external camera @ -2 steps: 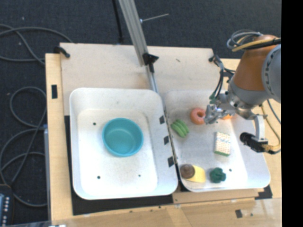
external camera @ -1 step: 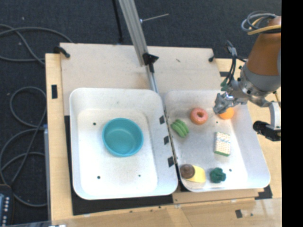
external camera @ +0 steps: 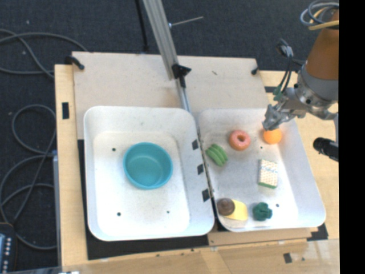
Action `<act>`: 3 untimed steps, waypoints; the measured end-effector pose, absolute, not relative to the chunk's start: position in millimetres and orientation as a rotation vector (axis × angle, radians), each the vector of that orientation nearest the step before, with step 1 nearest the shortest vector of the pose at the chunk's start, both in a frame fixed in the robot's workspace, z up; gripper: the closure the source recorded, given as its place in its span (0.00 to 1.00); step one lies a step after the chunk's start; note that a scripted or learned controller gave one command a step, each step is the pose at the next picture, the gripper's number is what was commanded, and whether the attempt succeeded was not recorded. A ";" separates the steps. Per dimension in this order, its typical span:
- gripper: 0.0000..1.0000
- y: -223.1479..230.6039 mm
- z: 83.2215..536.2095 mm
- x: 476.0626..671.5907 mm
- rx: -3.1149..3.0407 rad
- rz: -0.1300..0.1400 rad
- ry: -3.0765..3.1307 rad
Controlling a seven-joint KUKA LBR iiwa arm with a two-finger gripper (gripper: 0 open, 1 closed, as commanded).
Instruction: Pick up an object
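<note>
Grey and pointed, the gripper (external camera: pixel 274 121) reaches down into the right bin (external camera: pixel 302 170) from the right. It sits right on top of a small orange ball (external camera: pixel 272 136) near the bin's far edge, touching it. I cannot tell how wide it is set.

The ball is round and bright orange. Just beside it, to the left, lies a pink ring (external camera: pixel 240 140). A green toy (external camera: pixel 217 154) is further left. Nearer us lie a pale block (external camera: pixel 268 173), a yellow and brown toy (external camera: pixel 232 209) and a dark green toy (external camera: pixel 262 211). A blue bowl (external camera: pixel 148 164) sits in the left bin (external camera: pixel 102 210).
</note>
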State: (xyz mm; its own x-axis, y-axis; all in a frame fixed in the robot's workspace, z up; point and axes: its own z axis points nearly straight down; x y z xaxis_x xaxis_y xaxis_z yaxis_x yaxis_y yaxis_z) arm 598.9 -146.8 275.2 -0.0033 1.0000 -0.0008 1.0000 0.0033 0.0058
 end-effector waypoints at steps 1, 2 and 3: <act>1.00 -99.6 261.2 598.1 2.215 0.000 2.226; 1.00 -43.9 268.2 593.8 2.213 0.003 2.230; 1.00 15.9 266.7 594.8 2.213 0.001 2.231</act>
State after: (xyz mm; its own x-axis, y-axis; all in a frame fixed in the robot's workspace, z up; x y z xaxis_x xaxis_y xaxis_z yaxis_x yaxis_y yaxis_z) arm 594.8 15.9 266.7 -0.0079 1.0000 0.0013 1.0000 0.0079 -0.0003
